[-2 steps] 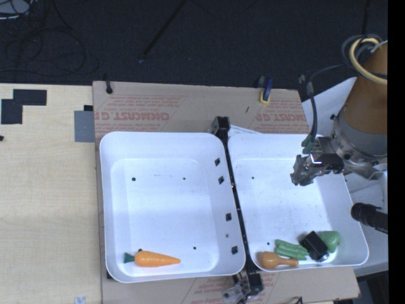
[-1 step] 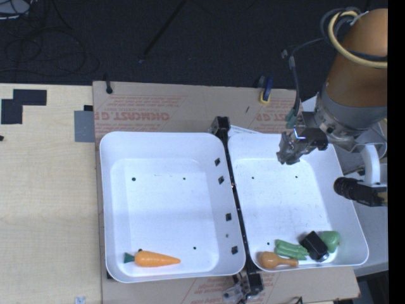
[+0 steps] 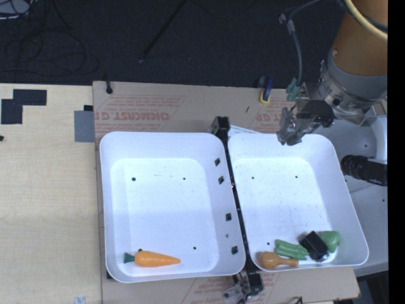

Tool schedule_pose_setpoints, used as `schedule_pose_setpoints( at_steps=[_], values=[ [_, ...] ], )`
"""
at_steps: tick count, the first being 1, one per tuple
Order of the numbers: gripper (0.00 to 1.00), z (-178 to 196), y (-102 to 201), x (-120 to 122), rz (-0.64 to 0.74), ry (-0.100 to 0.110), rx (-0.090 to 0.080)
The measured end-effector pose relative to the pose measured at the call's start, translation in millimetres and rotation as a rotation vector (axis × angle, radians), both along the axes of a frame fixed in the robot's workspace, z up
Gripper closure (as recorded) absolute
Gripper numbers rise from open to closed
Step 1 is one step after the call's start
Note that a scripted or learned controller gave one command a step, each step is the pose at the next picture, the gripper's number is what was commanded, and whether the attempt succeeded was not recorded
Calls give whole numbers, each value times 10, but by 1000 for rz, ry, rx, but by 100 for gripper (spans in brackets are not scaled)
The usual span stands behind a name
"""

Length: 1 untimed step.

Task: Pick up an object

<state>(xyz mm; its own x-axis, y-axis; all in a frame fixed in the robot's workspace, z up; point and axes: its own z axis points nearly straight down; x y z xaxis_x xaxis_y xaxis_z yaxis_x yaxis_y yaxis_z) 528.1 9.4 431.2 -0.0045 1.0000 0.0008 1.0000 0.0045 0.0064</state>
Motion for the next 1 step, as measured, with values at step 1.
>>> schedule_pose_setpoints(
  at_steps=[1],
  values=[
    [100, -1158, -197, 423, -6, 15, -2]
  ],
)
